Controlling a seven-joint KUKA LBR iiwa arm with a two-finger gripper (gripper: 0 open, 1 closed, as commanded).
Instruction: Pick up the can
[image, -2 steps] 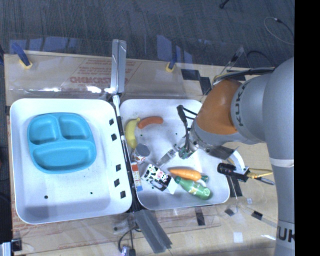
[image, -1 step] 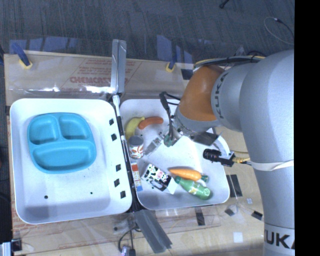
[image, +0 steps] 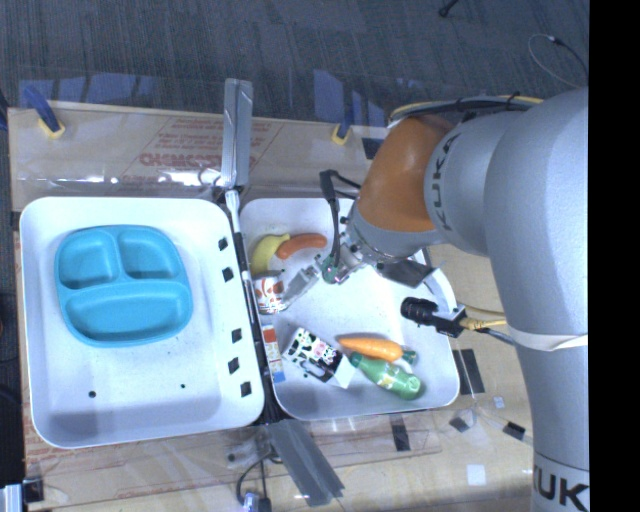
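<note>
The can (image: 268, 293) is small, red and white, and sits in the right bin (image: 440, 300) close against its left wall. My gripper (image: 312, 277) hangs low over the middle of that bin, just right of the can and pointing towards it. The can rests on the bin floor. From this angle I cannot make out whether the gripper touches it. The grey arm with its orange band (image: 400, 190) covers the bin's far right part.
A yellow banana (image: 262, 250) and an orange-red sausage (image: 302, 243) lie just behind the can. A black-and-white patterned box (image: 312, 355), a carrot (image: 375, 348) and a green bottle (image: 392, 378) lie near the front. A blue divided plate (image: 122, 282) sits in the left bin (image: 150, 400).
</note>
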